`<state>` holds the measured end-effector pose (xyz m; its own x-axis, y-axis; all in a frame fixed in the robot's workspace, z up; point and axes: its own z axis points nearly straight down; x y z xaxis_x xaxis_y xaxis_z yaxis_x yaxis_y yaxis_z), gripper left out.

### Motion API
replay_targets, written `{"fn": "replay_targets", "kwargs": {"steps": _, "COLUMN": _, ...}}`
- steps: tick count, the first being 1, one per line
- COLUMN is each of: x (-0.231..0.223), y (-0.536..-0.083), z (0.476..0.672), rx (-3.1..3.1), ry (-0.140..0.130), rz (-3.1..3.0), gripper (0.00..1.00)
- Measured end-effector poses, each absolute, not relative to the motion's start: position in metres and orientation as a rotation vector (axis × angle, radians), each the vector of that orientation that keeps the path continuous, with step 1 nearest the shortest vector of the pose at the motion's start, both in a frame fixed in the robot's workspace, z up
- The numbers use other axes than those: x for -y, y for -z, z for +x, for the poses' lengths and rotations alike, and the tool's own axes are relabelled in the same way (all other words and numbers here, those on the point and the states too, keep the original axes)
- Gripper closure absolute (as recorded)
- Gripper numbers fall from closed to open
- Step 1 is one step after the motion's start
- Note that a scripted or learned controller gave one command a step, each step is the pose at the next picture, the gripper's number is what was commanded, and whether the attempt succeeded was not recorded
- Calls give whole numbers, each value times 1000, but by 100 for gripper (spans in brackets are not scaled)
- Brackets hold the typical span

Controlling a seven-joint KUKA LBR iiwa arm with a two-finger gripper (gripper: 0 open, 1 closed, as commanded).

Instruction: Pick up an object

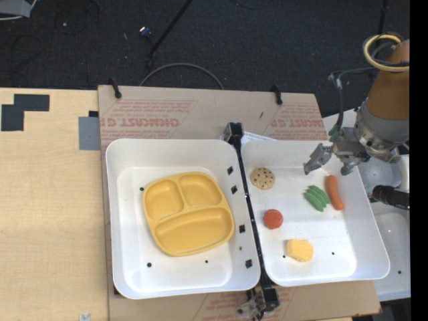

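Overhead, the claw (332, 159) hangs with its two fingers spread wide and nothing between them, at the 1 o'clock corner of the right bin (364, 273). Just below it, toward 5 o'clock, a carrot (334, 192) lies beside a green pea pod (315, 198), the two nearly touching. A cookie (262, 178) sits at 10 o'clock in that bin, a tomato (273, 219) near the middle, a yellow cheese wedge (299, 250) toward 6 o'clock. On the worktop (47, 206) the left bin (127, 273) carries a yellow divided plate (188, 212), flat in its centre
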<state>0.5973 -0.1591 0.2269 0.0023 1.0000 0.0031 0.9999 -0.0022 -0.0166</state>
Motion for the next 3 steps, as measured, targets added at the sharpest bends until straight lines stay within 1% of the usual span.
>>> {"fn": "replay_targets", "kwargs": {"steps": 1, "x": 159, "y": -235, "z": 600, "rx": 2219, "ry": -3, "rz": -2219, "gripper": 0}}
{"fn": "replay_targets", "kwargs": {"steps": 2, "x": 156, "y": -172, "z": 603, "rx": 2217, "ry": -6, "rz": -2217, "gripper": 0}}
{"fn": "replay_targets", "kwargs": {"steps": 3, "x": 166, "y": -123, "z": 603, "rx": 2218, "ry": -5, "rz": -2218, "gripper": 0}}
